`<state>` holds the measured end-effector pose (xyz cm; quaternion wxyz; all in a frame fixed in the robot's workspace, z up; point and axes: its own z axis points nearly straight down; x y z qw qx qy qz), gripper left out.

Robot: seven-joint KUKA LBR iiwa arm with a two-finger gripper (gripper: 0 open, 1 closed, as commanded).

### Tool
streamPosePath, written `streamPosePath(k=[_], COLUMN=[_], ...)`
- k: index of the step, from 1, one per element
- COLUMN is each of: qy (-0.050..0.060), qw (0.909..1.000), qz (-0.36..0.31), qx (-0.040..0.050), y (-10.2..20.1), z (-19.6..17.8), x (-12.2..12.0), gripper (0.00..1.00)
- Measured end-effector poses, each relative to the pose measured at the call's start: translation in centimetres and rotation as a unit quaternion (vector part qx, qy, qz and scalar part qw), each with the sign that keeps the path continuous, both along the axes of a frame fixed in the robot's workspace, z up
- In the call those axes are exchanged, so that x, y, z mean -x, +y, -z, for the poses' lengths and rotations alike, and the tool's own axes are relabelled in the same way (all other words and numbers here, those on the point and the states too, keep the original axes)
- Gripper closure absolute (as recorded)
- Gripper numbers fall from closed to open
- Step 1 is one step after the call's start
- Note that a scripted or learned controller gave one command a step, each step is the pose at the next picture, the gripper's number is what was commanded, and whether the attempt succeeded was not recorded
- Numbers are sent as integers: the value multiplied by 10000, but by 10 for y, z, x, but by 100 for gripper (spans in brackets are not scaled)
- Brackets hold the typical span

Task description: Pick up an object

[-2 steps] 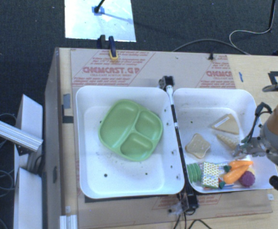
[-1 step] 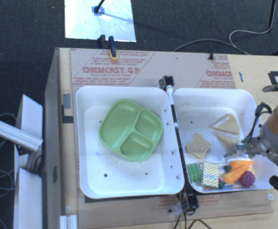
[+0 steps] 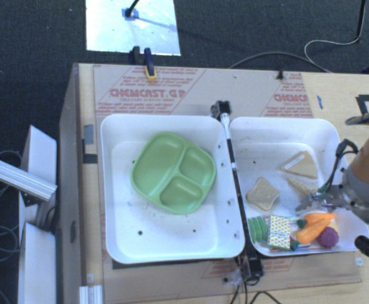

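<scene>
On my feed the left white bin (image 3: 118,189) holds a light green sectioned plastic plate (image 3: 174,171). The right white bin (image 3: 279,132) carries toy bread slices (image 3: 262,194), a green pea pod (image 3: 258,227) and an orange carrot (image 3: 313,228). The gripper (image 3: 317,198) hangs above the carrot; how it is set I cannot tell. I judge nothing is lifted yet.

A single fixed camera looks down at a slant from above the tabletop (image 3: 197,87), far enough off to take in both white bins: the left bin (image 3: 118,189) and the right bin (image 3: 279,132), side by side, with dark carpet (image 3: 32,43) beyond the far edge.
</scene>
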<state>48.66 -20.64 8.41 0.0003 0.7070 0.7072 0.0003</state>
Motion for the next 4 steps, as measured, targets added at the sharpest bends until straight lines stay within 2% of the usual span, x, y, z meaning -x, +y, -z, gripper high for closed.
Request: streamPosePath(k=[1, 2, 3, 4], qy=[-21, -21, -1, -22], qw=[10000, 10000, 10000, 10000], qz=[2, 0, 1, -2], qx=[7, 6, 1, 8], y=[-1, -1, 0, -1], z=[-11, -11, 0, -11], x=[-1, -1, 0, -1], gripper=[100, 0, 0, 100])
